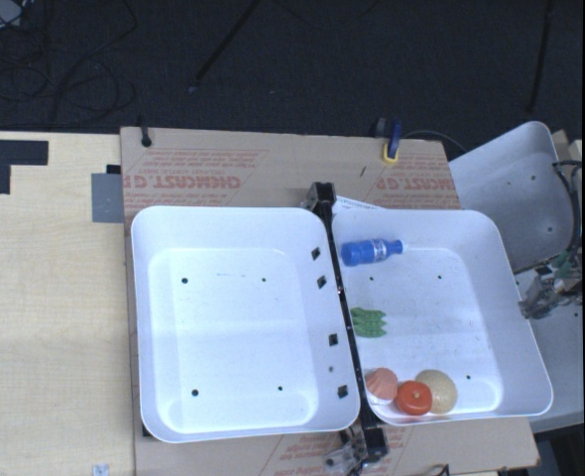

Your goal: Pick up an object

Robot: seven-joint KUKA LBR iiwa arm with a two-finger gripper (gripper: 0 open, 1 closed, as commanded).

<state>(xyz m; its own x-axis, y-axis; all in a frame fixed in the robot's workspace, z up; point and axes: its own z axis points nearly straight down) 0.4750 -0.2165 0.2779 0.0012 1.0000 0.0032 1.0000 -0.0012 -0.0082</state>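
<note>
Currently the gripper (548, 291), fingers' state not discernible, sits at the right bin's (511, 256) 3 o'clock edge; the blue bottle (372, 251) lies toward 9 o'clock, long axis left-right.

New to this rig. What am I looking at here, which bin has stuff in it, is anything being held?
One fixed camera looks down at a slant on a bench with two shallow white plastic bins side by side. The left white bin sits beside the right white bin, which holds a blue plastic bottle lying on its side, a small green leafy item, and three round pieces clustered at its near edge: a pinkish one, a red one and a beige one. All of these lie loose on the bin floor. Brown printed cardboard lies under the bins.
</note>
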